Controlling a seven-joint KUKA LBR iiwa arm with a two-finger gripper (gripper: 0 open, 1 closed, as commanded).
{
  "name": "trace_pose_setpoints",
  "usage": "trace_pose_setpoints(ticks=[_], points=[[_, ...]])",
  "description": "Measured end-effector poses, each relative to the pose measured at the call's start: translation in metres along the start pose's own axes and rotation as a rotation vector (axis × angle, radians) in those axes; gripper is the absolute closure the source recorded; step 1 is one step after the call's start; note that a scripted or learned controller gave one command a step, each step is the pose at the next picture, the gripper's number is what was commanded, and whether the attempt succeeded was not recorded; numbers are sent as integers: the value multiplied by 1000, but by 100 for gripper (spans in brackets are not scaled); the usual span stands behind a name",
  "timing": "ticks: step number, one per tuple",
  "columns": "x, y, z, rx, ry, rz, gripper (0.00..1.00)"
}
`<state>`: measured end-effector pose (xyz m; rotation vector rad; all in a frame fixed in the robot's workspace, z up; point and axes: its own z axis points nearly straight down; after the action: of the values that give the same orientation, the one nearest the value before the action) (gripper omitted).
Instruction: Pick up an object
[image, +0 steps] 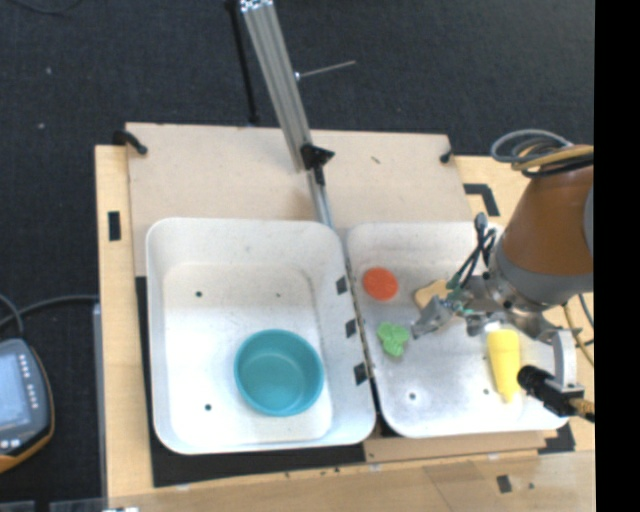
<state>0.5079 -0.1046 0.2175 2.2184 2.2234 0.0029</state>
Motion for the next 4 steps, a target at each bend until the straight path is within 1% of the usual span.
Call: trace_pose_setpoints(ticks=[1,2,3,4], points=[[0,0,0,-1,0,2,0],[-7,2,44,4,-2,3,0],[-5,0,87,6,-1,3,0],[-6,0,117,1,-3,4,0]])
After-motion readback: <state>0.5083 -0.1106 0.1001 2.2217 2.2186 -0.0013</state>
